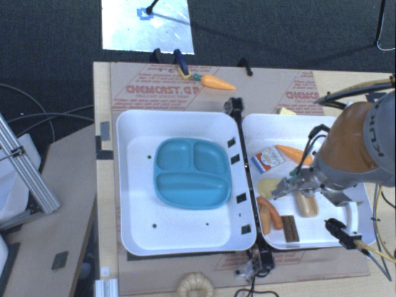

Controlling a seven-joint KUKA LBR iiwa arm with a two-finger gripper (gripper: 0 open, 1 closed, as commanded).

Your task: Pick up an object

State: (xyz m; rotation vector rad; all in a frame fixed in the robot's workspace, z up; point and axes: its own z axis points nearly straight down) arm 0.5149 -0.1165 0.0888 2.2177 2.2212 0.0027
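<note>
blue divided plate (190, 172) in left bin (133, 141), hot dog (268, 214) in right bin (260, 127)

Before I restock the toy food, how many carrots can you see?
2. One carrot lies on the cardboard behind the left bin; the other carrot is in the right bin beside the arm, which may hide more.
</note>
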